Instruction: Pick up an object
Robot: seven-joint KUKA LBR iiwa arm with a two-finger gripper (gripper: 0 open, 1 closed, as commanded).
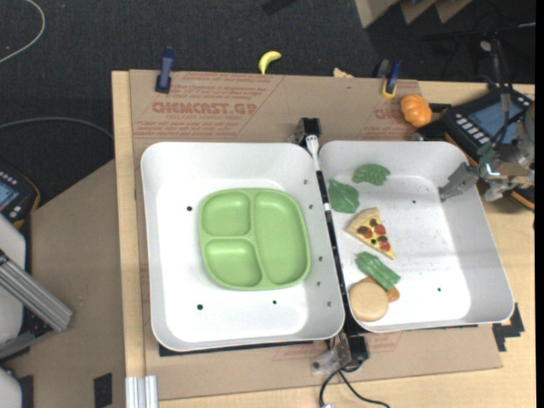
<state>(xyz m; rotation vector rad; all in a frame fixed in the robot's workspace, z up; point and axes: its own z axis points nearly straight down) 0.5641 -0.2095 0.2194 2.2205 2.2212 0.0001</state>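
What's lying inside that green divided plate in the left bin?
Nothing I can see: all three compartments of the green plate show bare green. The left bin's floor beneath it is covered, so that stays unknown.

A robotics lab bench — two white bins (161,228) sit on a cardboard sheet (212,100) held by blue clamps (165,70) at twelve o'clock, loose cables (25,15) trail over dark carpet at ten o'clock, and aluminium framing (34,300) stands at eight o'clock.

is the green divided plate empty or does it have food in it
Empty: the green plate in the left bin shows three bare compartments.
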